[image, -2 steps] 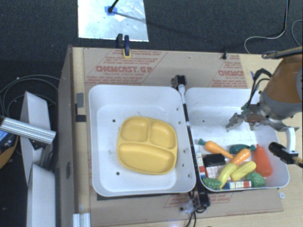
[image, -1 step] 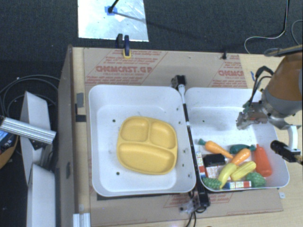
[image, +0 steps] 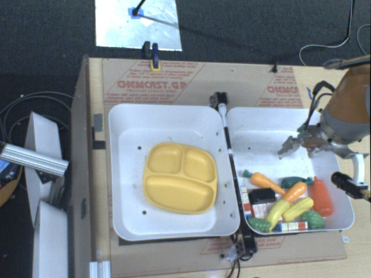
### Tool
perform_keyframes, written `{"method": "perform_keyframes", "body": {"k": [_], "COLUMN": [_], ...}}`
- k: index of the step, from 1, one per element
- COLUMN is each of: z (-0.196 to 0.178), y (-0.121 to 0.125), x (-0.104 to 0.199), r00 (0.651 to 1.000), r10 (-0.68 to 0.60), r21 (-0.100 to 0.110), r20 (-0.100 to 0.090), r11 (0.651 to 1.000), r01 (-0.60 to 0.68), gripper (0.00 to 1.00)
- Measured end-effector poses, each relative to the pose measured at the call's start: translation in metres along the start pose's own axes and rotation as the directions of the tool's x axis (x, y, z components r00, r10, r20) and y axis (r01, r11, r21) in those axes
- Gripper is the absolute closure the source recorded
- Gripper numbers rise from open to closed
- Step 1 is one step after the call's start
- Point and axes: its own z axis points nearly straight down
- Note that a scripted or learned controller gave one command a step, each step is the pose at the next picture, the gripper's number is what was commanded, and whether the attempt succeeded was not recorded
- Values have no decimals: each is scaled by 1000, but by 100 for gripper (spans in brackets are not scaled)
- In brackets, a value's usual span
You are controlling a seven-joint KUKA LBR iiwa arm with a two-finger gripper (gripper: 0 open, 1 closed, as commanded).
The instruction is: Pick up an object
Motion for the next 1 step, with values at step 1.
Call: {"method": "perform_keyframes", "body": {"k": [1], "z": [-27], "y": [0], "x": [55], "r00": [1000], "r10": [-1], "r21": [3], "r20": [-2], "r11": [1000], "r01": [1], "gripper": [0]}}
